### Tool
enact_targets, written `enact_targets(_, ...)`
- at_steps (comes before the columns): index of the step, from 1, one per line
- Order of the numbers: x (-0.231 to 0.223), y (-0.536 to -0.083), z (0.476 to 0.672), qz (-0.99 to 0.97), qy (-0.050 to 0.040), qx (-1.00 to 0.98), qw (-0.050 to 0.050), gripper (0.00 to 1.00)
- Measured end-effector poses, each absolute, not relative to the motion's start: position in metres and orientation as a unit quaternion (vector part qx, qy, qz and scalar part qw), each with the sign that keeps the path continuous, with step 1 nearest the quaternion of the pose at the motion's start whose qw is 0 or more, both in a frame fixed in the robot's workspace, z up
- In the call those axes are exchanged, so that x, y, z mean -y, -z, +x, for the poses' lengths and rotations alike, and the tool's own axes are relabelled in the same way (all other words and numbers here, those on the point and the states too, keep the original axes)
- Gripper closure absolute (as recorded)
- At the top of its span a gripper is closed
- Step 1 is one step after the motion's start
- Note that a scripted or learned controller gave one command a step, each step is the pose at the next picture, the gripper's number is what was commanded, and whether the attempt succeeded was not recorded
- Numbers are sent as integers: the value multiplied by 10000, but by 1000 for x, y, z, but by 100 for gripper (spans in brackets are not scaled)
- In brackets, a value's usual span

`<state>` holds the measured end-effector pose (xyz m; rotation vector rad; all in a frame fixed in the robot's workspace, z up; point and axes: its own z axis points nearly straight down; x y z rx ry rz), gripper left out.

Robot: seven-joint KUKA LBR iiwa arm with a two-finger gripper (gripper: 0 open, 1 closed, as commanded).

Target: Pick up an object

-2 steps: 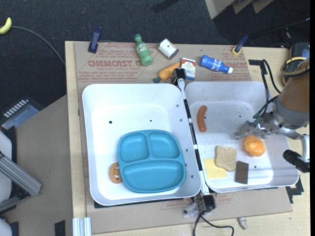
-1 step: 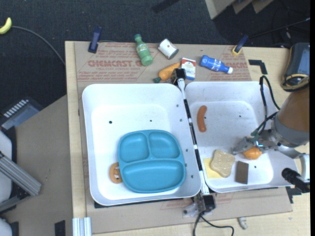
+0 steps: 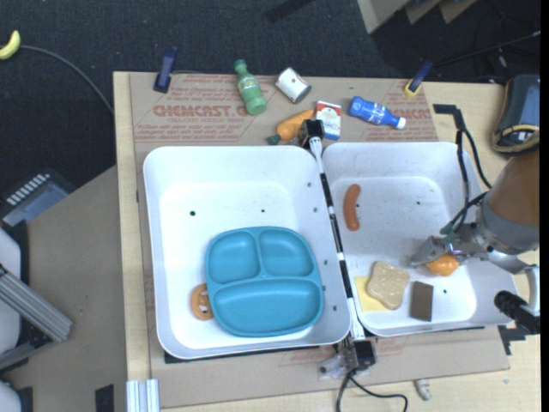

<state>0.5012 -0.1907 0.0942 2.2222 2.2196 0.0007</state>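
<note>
My gripper (image 3: pixel 436 252) is low in the right bin (image 3: pixel 403 157), near its right wall, at the end of the arm (image 3: pixel 515 206) reaching in from the right. A small orange fruit (image 3: pixel 443 266) lies just under and against the gripper's tip; whether it is gripped cannot be made out. Also in this bin are a red-orange sausage (image 3: pixel 351 207) on the left side, a piece of toast (image 3: pixel 388 283) lying on a yellow cheese slice (image 3: pixel 365 297), and a brown square (image 3: pixel 421 300) by the front wall.
The left bin (image 3: pixel 171 196) holds a blue divided plate (image 3: pixel 262 279) with a pretzel (image 3: pixel 202 301) at its left edge. Behind the bins lie a green bottle (image 3: pixel 250 88), a white can (image 3: pixel 292 84), a carrot (image 3: pixel 294 127), a small carton (image 3: pixel 328 118) and a blue bottle (image 3: pixel 376 112).
</note>
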Motion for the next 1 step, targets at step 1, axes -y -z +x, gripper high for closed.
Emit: enact_targets(1,79,-185,506,7064,-5,-7079,-1,100)
